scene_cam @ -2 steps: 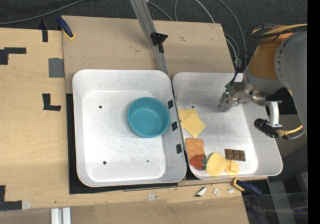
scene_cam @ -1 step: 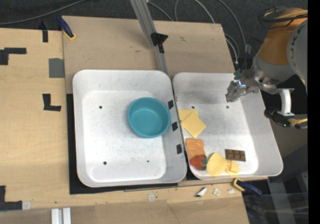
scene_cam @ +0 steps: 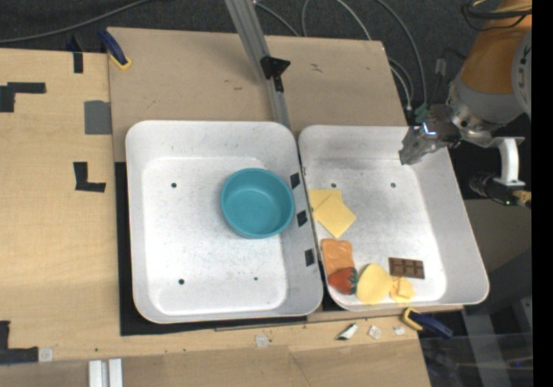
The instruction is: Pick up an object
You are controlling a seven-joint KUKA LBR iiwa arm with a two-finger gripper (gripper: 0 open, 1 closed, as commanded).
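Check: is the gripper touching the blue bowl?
Apart. The camera view shows the gripper over the upper right corner of the right bin, while the blue bowl sits in the left bin, with the bins' rims between them.

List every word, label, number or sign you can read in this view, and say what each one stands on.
None: no readable text stands anywhere in this view.
The blue bowl and both white bins are unmarked.
The toy food pieces, such as the yellow slice and the brown bar, bear no lettering.
The black tape marks on the bench are plain shapes, not letters.
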